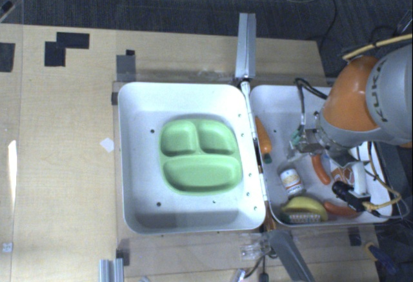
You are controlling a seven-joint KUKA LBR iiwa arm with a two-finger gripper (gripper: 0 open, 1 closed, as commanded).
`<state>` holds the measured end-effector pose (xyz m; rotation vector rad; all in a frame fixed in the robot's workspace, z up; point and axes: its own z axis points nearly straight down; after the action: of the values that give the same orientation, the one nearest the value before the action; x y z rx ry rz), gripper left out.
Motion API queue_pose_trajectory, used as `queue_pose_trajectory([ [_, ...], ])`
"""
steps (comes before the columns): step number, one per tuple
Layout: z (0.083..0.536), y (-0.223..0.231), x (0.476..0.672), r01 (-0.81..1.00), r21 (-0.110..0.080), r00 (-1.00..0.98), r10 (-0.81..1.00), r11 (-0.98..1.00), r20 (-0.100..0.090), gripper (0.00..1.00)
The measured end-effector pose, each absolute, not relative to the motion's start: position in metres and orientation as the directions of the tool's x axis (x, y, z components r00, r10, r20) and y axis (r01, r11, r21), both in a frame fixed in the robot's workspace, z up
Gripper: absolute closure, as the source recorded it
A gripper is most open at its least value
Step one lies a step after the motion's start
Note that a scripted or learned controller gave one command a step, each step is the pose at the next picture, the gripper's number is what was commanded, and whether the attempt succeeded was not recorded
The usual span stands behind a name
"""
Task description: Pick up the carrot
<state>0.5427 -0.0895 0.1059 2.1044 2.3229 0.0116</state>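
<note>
The carrot [262, 136] lies lengthwise against the left wall of the right bin [277, 99], just beside the divider. Near it to the right hangs the tool [308, 142], over the bin's middle; I cannot tell its state. A small jar [291, 179], a banana [304, 207] and a sausage [321, 170] lie lower in that bin. The left bin [139, 145] on the tabletop [58, 164] holds a green divided plate [199, 154].

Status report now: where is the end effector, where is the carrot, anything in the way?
End effector low over the right bin. Carrot lies free along the bin's left wall, apart from it. Small bottle and banana lie nearer the front.
</note>
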Motion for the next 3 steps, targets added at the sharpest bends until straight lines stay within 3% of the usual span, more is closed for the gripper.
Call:
queue_pose_trajectory([
  [1,0.090,-0.124,0.586,0.990,0.011,0.141,0.990,-0.141,0.001,1.00],
  [2,0.090,-0.103,0.585,0.959,0.015,0.285,0.959,-0.284,0.000,1.00],
  [3,0.090,-0.154,0.564,0.758,0.011,0.653,0.758,-0.653,0.005,1.00],
])
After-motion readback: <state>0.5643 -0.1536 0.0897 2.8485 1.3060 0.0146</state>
